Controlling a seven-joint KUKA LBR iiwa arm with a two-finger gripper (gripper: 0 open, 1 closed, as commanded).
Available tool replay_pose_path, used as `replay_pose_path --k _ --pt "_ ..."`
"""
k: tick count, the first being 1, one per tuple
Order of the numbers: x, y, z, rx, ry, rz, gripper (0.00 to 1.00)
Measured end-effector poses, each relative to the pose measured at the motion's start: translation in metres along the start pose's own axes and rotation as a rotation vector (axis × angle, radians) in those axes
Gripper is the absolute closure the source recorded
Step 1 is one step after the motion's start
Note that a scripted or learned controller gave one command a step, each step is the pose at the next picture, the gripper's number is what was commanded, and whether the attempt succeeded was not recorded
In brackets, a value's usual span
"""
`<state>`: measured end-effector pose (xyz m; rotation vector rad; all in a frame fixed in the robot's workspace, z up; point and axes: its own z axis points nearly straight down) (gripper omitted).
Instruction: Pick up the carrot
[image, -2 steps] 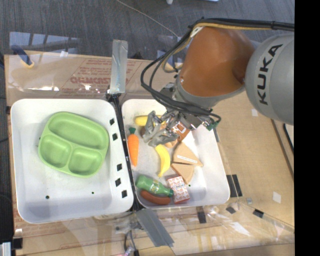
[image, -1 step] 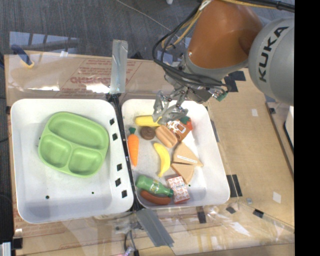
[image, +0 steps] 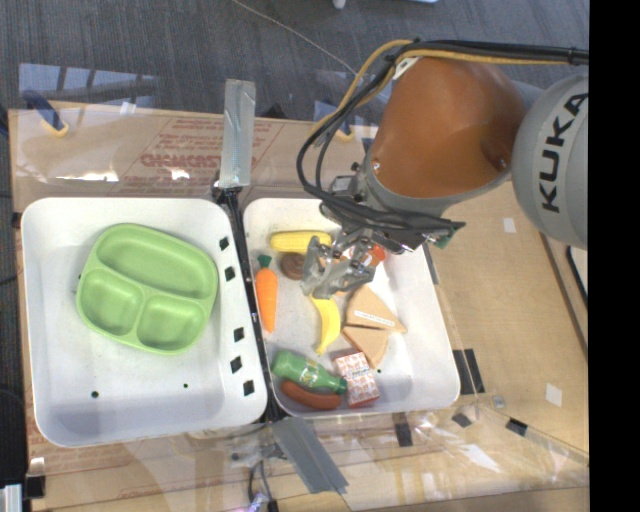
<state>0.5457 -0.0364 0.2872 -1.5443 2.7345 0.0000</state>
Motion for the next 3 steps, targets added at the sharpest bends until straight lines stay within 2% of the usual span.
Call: replay_pose_path --k 1,2,3 --pt "0.007 0.077 0.028 -0.003 0.000 -0.305 1.00" --pt "0.006 0.005 -0.010 0.002 -0.001 -0.819 1.00" --pt "0.029 0.027 0.003 -0.004 -0.001 -0.970 1.00"
